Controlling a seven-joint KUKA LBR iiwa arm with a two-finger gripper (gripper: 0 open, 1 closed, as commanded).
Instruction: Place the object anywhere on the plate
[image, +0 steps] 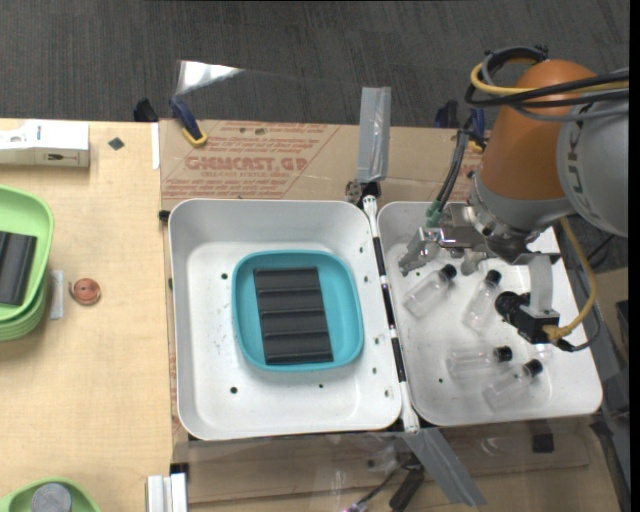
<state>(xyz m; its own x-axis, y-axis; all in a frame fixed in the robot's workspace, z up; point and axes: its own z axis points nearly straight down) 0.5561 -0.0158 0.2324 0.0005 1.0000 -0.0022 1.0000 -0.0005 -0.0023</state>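
A teal square plate lies in the middle of the left white bin, with a black ridged insert on it. Several small clear bottles with black caps lie scattered in the right bin, among them one bottle at its left and another bottle near the middle. My gripper hangs low over the upper part of the right bin, just above these bottles. The grey wrist and orange band cover most of it from above.
A cardboard sheet lies behind the bins. A green tray sits at the left edge, with a small reddish disc beside it and a white box farther back. Cables loop off the arm over the right bin.
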